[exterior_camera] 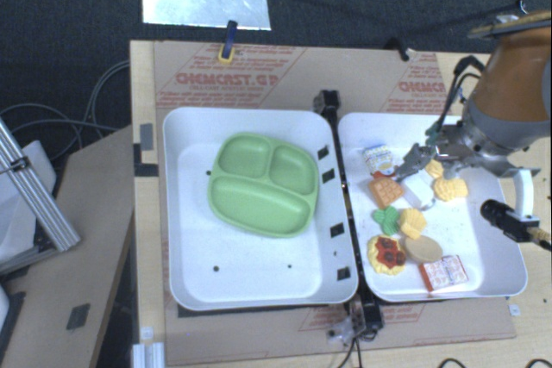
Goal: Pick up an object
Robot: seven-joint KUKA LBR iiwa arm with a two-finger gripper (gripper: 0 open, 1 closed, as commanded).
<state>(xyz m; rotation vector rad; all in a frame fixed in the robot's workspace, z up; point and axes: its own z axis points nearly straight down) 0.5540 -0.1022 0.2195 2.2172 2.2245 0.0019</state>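
Gripper (420, 158) hovers over right bin (509, 271), beside small white cup (378, 158) and orange wedge (385, 189); jaws spread, nothing between them. Green plate (263, 184) in left bin (185, 211).

The worktop (259, 69) carries two white bins side by side. The left bin (185, 185) holds a green divided plate (263, 184). The right bin (500, 258) holds toy food: a small white cup (378, 158), an orange wedge (385, 190), yellow pieces (449, 187), a pizza slice (387, 254) and a red-and-white packet (444, 272). The arm's hand (420, 158) hangs over the right bin's far part, just beside the cup.
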